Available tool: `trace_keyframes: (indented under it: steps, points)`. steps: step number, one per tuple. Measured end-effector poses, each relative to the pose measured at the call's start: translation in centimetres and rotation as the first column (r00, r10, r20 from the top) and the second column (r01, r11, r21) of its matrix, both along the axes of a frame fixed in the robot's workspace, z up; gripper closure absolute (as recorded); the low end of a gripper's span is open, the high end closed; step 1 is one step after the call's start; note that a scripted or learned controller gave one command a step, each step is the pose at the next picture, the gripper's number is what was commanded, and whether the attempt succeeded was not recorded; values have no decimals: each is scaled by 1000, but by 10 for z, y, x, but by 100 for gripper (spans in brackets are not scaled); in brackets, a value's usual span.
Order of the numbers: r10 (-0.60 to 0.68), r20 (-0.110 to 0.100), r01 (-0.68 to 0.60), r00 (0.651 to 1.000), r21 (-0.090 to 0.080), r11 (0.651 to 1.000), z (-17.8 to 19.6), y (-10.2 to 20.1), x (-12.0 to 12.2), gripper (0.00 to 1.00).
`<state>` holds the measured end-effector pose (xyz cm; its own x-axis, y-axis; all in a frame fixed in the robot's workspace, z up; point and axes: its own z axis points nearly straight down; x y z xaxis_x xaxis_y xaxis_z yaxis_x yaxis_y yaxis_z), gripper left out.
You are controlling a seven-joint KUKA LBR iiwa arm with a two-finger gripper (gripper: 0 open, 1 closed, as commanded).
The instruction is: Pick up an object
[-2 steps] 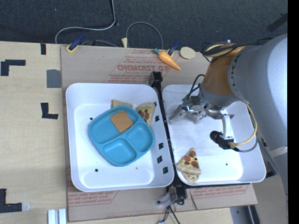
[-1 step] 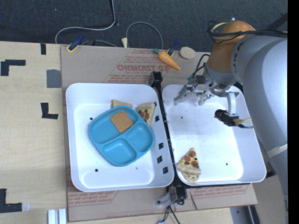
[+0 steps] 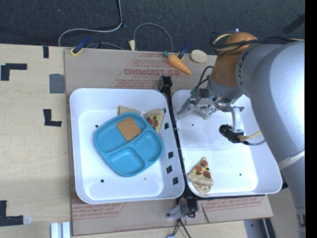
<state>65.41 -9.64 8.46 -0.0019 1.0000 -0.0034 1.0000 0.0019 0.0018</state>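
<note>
Pizza slice (image 3: 201, 173) lies well apart from the fingers (image 3: 198, 107), whose grip I cannot tell.

Blue tray (image 3: 130, 155); tan toast (image 3: 129, 128); red-dotted pizza slice (image 3: 201, 171); orange carrot (image 3: 179, 64); white bins (image 3: 79, 148)

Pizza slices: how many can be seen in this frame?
2. One pizza slice lies in the right bin; another sits in the left bin, partly under the blue tray.

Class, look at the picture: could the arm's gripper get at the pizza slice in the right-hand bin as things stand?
Probably yes. The pizza slice lies alone on the right bin's floor near its front rim, nothing on or against it. The gripper hangs over the same bin's back part.
</note>
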Motion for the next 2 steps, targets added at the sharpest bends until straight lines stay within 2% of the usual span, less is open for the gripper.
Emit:
trace_keyframes:
  steps: [1, 2]
  points:
    - [0, 1, 0, 1000, 4, 1000, 1, -20, 16, 0]
    - [0, -1, 0, 1000, -2, 1000, 1, -1, 14, 0]
